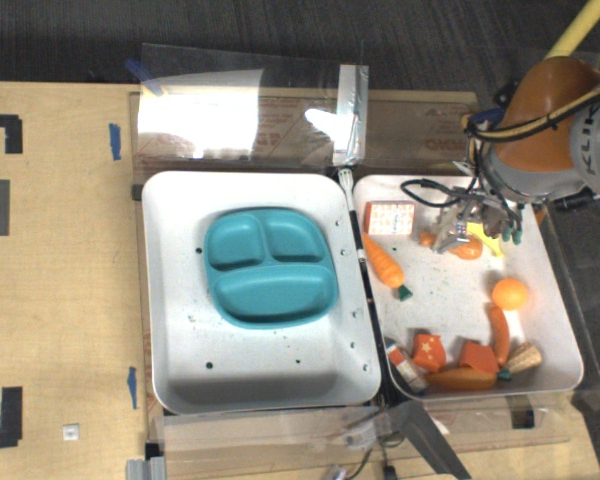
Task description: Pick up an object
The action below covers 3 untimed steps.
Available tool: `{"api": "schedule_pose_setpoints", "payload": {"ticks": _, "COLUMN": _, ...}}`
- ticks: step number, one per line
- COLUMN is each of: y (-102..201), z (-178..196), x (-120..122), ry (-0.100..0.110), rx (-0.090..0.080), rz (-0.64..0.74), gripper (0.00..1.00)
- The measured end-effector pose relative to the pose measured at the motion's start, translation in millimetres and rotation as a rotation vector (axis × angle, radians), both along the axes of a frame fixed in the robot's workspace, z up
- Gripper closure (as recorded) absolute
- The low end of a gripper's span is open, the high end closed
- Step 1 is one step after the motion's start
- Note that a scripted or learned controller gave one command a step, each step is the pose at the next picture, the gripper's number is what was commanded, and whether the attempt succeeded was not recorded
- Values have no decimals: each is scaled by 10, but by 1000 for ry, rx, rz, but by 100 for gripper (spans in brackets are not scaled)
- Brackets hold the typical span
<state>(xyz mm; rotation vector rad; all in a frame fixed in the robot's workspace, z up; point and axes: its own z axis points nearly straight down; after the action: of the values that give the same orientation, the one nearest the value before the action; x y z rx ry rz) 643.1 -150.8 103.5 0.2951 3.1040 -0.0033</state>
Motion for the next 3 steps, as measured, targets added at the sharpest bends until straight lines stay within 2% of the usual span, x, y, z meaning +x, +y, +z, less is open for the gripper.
{"api": "schedule_pose_setpoints", "payload": {"ticks": 1, "y": -49, "z": 1343, "x": 221, "ry": 4, "rx": 3, "rz": -137, "gripper": 100}}
{"api": "schedule_pose_setpoints", "payload": {"ticks": 2, "y": 181, "z": 1370, "x": -578, "ry": 16, "rx": 6, "rz": -183, "gripper": 100}}
{"api": "schedule_pose_setpoints", "payload": {"ticks": 3, "y": 182, "z": 1360, "x": -580, "ry": 18, "rx": 6, "rz": -183, "gripper": 0}}
